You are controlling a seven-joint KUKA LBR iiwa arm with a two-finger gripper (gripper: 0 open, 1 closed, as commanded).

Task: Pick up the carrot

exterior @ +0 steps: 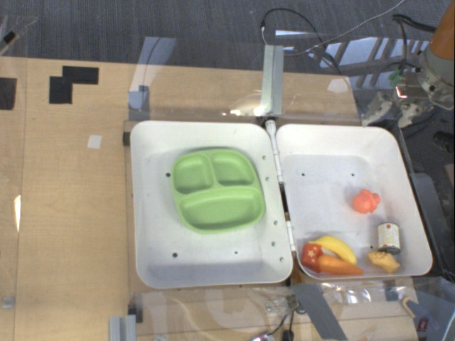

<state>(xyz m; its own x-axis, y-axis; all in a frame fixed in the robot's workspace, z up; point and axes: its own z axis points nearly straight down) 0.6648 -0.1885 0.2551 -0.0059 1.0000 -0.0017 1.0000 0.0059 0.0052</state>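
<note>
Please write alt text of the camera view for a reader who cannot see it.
An orange carrot lies at the near edge of the right white bin, touching a banana and a red item. The left bin holds a green divided plate; the gripper hovers beyond the right bin's far corner.

The arm (pixel 434 77) sits at the upper right, orange band showing.

I see the carrot (pixel 339 265) hemmed in at the right bin's (pixel 334 155) near wall, touching the banana (pixel 335 247) behind and red piece (pixel 311 253) to its left. From above it lies open; the bin's far half is bare floor.
</note>
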